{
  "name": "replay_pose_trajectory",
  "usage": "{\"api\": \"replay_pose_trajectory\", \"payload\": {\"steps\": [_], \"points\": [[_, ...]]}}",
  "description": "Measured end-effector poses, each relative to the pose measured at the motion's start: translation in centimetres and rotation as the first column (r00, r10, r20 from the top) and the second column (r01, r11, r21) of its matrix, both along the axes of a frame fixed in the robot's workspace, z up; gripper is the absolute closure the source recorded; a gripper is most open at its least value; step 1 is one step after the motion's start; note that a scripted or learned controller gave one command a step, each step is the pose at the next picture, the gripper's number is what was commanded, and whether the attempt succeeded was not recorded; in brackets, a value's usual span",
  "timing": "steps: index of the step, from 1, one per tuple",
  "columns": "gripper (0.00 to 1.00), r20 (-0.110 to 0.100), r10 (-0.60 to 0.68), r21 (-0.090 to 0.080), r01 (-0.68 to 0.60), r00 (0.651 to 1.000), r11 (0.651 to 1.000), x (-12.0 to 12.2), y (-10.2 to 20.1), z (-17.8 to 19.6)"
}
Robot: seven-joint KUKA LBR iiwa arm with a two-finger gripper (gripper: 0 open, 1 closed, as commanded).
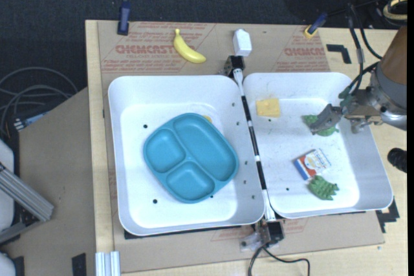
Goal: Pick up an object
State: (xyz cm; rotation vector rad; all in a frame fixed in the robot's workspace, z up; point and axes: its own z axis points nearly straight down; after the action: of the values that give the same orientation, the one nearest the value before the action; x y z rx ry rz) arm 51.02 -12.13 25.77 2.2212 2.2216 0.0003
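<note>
My gripper (325,119) reaches in from the right and hangs low over the right bin (362,200). Its tip sits right on a green object (319,124), partly hiding it. Nearby in the same bin lie a yellow sponge-like block (268,107), a small red, white and blue packet (311,163) and a second green leafy piece (323,188). The left bin (129,139) holds a blue divided plate (189,156), upside or right way up I cannot say beyond its three compartments showing.
A yellow banana (187,49) and a white block (242,42) lie on the cardboard behind the bins. A black clamp bar (249,132) runs between the two bins. Cables trail at the upper right.
</note>
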Motion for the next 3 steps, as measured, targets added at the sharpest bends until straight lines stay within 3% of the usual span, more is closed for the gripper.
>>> {"api": "replay_pose_trajectory", "payload": {"steps": [1,2,3], "points": [[0.00,-0.003,-0.001,0.000,0.001,1.000,1.000,-0.9,-2.1,-10.0],[0.00,0.005,-0.002,-0.003,0.002,1.000,1.000,0.5,-1.4,-17.0],[1.00,0.016,0.001,-0.001,-0.001,1.000,1.000,0.9,-1.1,-15.8]]}}
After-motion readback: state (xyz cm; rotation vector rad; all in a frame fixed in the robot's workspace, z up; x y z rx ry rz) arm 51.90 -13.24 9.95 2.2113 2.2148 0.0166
